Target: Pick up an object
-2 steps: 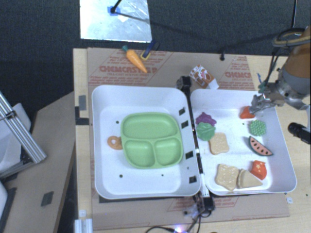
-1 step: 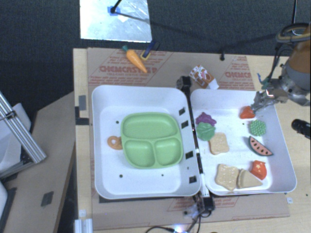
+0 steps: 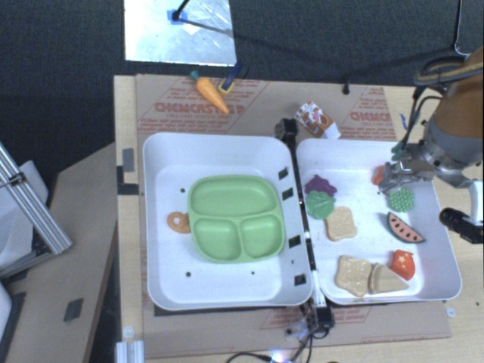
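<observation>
Toy foods [image 3: 340, 224] fill the right bin [image 3: 454, 278] on CHEMCAST-printed board [image 3: 181, 106]; jaws' state unreadable.

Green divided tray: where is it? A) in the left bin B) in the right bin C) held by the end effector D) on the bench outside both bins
A: the green divided tray lies flat in the left bin, beside a small pretzel; the end effector is over the right bin, far from it.
</observation>
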Robot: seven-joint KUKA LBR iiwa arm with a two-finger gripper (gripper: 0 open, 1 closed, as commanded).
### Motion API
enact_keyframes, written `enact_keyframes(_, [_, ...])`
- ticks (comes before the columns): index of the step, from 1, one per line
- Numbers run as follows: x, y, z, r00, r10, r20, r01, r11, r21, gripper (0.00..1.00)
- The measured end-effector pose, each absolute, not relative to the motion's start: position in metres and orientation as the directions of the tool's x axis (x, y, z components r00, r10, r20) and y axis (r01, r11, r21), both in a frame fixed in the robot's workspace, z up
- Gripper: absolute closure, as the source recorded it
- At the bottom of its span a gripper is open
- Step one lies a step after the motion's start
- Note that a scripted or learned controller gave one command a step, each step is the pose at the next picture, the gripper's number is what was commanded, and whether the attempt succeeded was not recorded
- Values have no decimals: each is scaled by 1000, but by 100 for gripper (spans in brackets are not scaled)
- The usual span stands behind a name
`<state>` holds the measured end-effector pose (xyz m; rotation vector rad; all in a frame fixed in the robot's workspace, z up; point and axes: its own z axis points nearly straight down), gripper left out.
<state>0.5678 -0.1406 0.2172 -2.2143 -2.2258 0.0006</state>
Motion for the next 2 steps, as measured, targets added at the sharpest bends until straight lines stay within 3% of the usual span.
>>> enact_keyframes(1, [534,-102,211,-7,1000,1,1000,7,-2,100])
enact_keyframes(2, [505,-68,234,-8,1000,2,1000,8,0,100])
